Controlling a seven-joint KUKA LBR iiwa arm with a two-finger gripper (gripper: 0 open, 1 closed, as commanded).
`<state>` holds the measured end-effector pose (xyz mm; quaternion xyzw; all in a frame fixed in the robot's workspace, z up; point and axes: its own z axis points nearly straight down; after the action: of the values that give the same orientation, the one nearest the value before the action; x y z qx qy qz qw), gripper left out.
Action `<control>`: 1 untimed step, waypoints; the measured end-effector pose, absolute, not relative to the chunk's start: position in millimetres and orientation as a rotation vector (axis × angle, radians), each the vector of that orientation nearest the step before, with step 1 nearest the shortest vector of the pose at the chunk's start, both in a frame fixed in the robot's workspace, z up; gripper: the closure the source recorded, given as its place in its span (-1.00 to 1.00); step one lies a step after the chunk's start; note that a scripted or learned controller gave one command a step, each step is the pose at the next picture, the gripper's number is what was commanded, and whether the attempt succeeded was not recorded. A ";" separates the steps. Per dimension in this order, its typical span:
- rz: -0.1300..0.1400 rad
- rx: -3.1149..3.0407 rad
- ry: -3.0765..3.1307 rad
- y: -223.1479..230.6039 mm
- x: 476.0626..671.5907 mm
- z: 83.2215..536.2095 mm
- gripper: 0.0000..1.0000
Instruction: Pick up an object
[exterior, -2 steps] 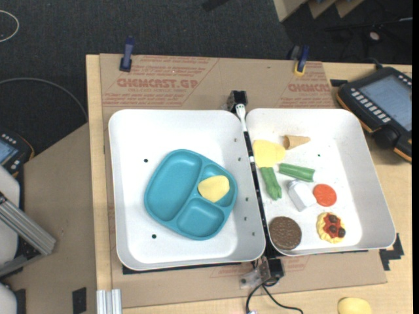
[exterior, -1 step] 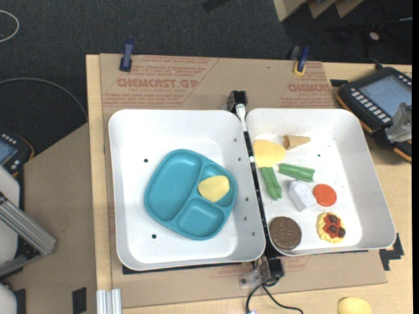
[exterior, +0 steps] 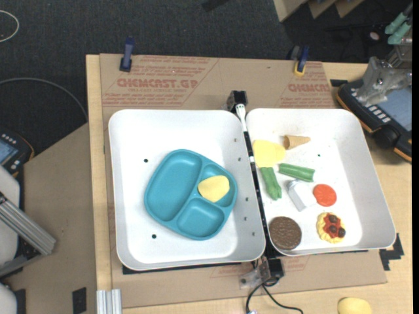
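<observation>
Nothing lifted yet: the cookie (exterior: 285, 232) sits free in the right bin (exterior: 373, 195); next, a descent. Jaws' state: cannot tell.

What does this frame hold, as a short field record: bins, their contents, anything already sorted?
left bin: shallow white bin holding a blue sectioned plastic plate
on plate: pale yellow rounded toy food piece, in a right-hand compartment
right bin: shallow white bin with loose toy foods
right bin items: yellow flat piece, tan cone, two green pods, red disc, brown round cookie, small pizza piece
</observation>
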<state>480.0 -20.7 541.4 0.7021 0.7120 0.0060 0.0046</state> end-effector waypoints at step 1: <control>-0.012 2.221 2.233 20.4 481.7 435.5 1.00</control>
<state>481.7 20.4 435.5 0.7053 0.7089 -0.0039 -0.0041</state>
